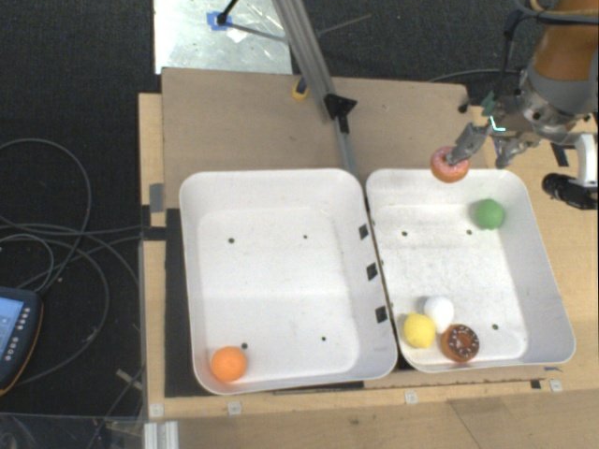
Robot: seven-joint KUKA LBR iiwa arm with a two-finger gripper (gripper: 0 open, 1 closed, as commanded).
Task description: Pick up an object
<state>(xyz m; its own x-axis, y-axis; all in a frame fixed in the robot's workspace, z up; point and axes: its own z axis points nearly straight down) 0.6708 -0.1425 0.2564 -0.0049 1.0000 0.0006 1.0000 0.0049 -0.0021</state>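
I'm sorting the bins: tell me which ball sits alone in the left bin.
The orange ball, at the near left corner of the left bin. The green, white and yellow balls all lie in the right bin.

Left shallow white plastic bin (187, 195): small orange ball (228, 364) in near-left corner. Right shallow white plastic bin (552, 279): green ball (488, 214) near far-right, plus yellow ball (418, 330), white ball (438, 309) and brown sprinkled doughnut (460, 342) clustered at near edge. Black clips (371, 270) along the seam between bins. Brown bench board (234, 120) underneath. Slanted grey metal pole (304, 36) across the top. Black cables (56, 204) and dark handheld screen (14, 335) on the floor at left.
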